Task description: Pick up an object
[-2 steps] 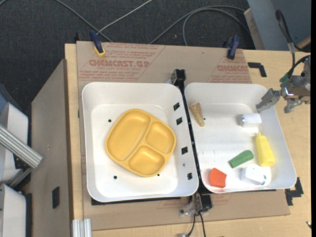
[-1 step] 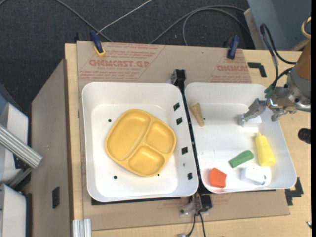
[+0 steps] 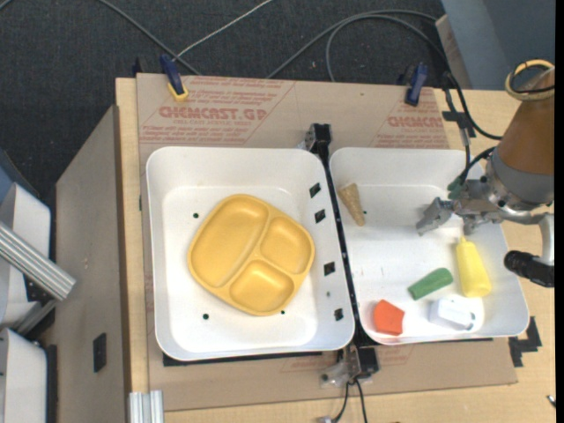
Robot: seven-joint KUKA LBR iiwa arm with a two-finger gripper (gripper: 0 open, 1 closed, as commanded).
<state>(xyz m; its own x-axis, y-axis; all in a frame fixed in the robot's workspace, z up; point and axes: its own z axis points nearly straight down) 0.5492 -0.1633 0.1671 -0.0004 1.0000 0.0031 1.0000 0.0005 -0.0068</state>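
Now we see the gripper [image 3: 449, 215] over the right bin [image 3: 397, 161], fingers spread, pinching nothing. Just below lie a yellow block [image 3: 472, 268] and a green block [image 3: 430, 283].

R bin [image 3: 388, 161] mid bare; items crowd its near edge.

one fixed camera looks down at a slant on both white bins [image 3: 159, 236] from moderately high.
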